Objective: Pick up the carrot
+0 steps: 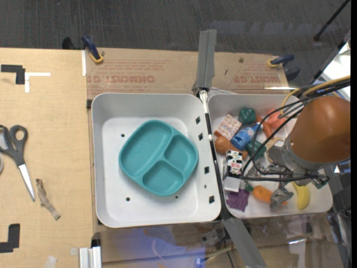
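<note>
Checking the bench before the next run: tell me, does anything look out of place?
Scissors and a scrap lie loose on the cardboard left of the bins. Toys are jumbled in the right bin; nothing spilled.

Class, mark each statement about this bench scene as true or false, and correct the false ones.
1. The teal divided plate lies in the left bin. True.
2. The carrot lies on the teal plate. False: it lies in the right bin, near that bin's front edge.
3. A pair of scissors lies on the bench to the left of both bins. True.
4. The yellow banana lies in the left bin. False: it lies in the right bin, right of the carrot.
5. The end effector is over the right bin, close beside the carrot. True.
6. The teal plate has one undivided well. False: it has three compartments.
</note>
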